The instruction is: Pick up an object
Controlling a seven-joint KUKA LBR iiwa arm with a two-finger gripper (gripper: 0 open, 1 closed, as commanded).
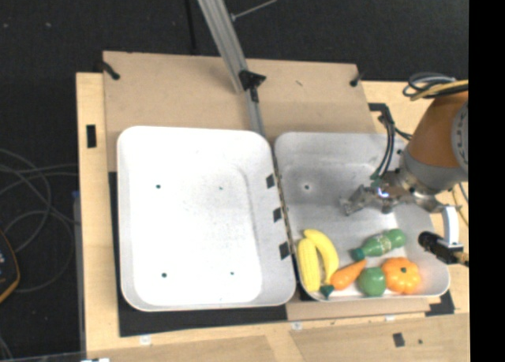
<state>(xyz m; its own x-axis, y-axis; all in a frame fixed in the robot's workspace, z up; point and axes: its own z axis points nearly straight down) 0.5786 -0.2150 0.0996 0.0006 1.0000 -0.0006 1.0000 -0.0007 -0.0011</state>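
Camera view: two bananas [316, 259], one carrot [347, 275].

No legible text, labels, brand marks or numbers anywhere in the camera view. Surfaces checked: both white bins [197, 218], the desk [308, 100], the toy produce, the arm housing. Resolution too coarse to resolve any fine print.

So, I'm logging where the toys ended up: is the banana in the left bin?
No, the banana lies in the right bin, beside the carrot.
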